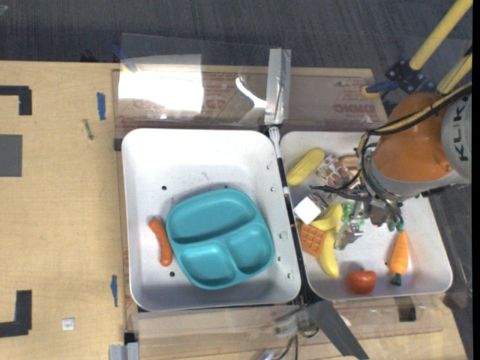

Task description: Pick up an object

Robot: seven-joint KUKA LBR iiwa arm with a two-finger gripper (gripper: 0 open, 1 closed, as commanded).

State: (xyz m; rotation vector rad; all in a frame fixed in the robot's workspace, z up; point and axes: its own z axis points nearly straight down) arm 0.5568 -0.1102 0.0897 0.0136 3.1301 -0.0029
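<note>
The right bin (439, 272) holds several toy foods: a corn cob (305, 166), a banana (328, 255), a waffle (312, 238), a white block (307, 209), a red tomato (362, 280), a carrot (400, 254) and a brown-and-white piece (334, 172). My gripper (352, 217) hangs low over the middle of this bin, just right of the banana and the white block. The orange wrist band (410, 147) sits above it. Whether anything is between the gripper's tips cannot be made out.
The left bin (150, 156) carries a teal divided plate (219, 235) and an orange hot dog (160, 241) by its left edge. A clear plastic sheet (195, 88) stands behind the bins. A metal divider (276, 88) rises between them at the back.
</note>
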